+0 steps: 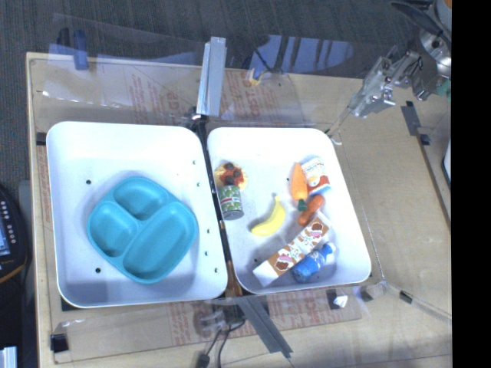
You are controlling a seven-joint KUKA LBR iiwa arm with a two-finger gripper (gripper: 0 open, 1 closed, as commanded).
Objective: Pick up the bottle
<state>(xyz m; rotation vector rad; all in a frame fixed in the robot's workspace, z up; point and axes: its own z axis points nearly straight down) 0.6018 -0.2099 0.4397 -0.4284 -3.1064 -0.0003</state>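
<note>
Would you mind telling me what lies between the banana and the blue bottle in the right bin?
In the camera view, a flat snack box lies slantwise between the banana and the blue bottle.

My arm [439, 21] is cut off by the top right corner, and my gripper [367, 102] is too blurred to read. The blue bottle [313, 265] lies partly behind the carton [294, 250], its label too small to make out.

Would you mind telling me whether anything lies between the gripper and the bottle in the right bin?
Nothing visible does. The gripper hovers outside the right bin's far right corner, and the bottle stands near the bin's left wall, with only bare bin floor along that line.
</note>
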